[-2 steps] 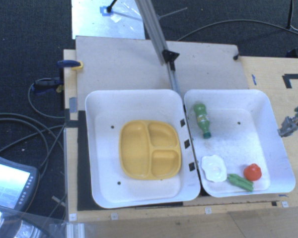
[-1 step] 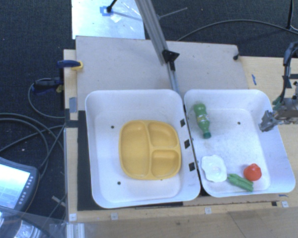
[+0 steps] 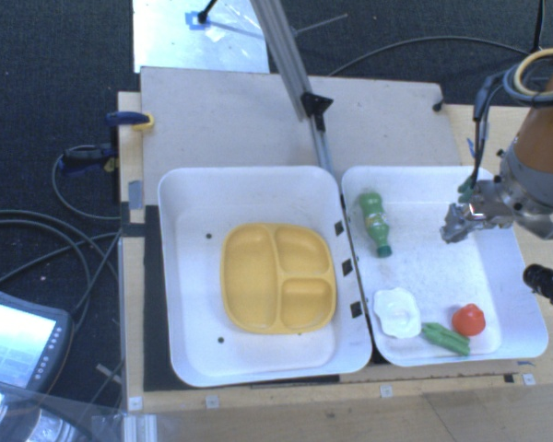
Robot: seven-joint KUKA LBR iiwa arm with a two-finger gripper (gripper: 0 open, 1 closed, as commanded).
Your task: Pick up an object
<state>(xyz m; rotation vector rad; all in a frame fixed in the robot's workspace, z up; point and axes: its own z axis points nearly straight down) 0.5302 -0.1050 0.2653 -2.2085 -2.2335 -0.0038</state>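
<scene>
In the right bin (image 3: 511, 274) lie a green bottle (image 3: 374, 222) near the upper left corner, a white round object (image 3: 397, 312) at the lower left, a green pod-shaped piece (image 3: 445, 338) beside it, and a red tomato (image 3: 469, 319) at the lower right. My gripper (image 3: 457, 225) hangs over the bin's upper right part, to the right of the bottle and apart from it. Nothing shows between its fingers.
The left bin (image 3: 189, 274) holds a yellow divided plate (image 3: 279, 277). A grey pole (image 3: 286, 49) slants down to the gap between the bins. Cables and a blue-and-yellow clamp (image 3: 129, 119) lie left of the bench.
</scene>
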